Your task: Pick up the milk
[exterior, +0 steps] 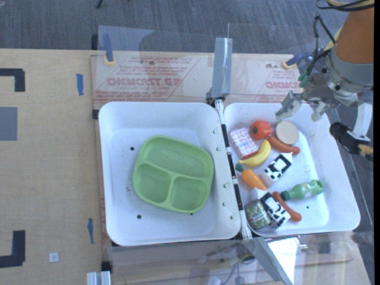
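Approach step: jaws [301, 107] spread, holding nothing, poised over right bin's [341, 177] far edge. Milk [277, 166] mid-bin, between banana [256, 155] and bottle [303, 190]. Next, judged: shift nearer, descend squarely over carton

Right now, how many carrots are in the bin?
2. One carrot lies near the right bin's left wall, below the banana. Another carrot lies lower, beside the green bottle. More may hide under the pile.

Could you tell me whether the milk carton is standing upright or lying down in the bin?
Lying down: the milk carton rests flat in the right bin, its black-and-white patterned side facing up.
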Action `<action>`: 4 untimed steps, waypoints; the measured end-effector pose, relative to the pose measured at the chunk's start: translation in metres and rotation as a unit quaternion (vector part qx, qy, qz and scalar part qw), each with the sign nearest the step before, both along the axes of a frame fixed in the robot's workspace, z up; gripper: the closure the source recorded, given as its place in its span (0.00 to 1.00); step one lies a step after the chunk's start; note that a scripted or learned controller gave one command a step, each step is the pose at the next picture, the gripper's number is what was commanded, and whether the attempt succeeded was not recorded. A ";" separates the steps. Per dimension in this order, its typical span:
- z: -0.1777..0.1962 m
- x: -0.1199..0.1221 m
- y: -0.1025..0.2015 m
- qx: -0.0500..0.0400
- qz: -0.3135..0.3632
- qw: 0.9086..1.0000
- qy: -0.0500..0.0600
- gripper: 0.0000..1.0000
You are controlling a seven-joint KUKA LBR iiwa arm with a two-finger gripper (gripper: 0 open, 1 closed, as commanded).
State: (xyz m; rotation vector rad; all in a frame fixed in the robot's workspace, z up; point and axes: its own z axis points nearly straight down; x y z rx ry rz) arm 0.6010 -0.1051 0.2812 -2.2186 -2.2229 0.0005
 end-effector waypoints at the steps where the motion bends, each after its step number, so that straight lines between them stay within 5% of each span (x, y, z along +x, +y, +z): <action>1: -0.162 -0.066 0.006 0.000 -0.076 0.997 -0.001 0.00; 2: -0.153 -0.066 0.006 0.000 -0.078 0.997 -0.001 1.00; 3: -0.077 -0.121 0.053 0.000 -0.144 0.990 0.000 1.00; 4: 0.068 -0.101 0.069 -0.001 -0.215 0.977 0.000 1.00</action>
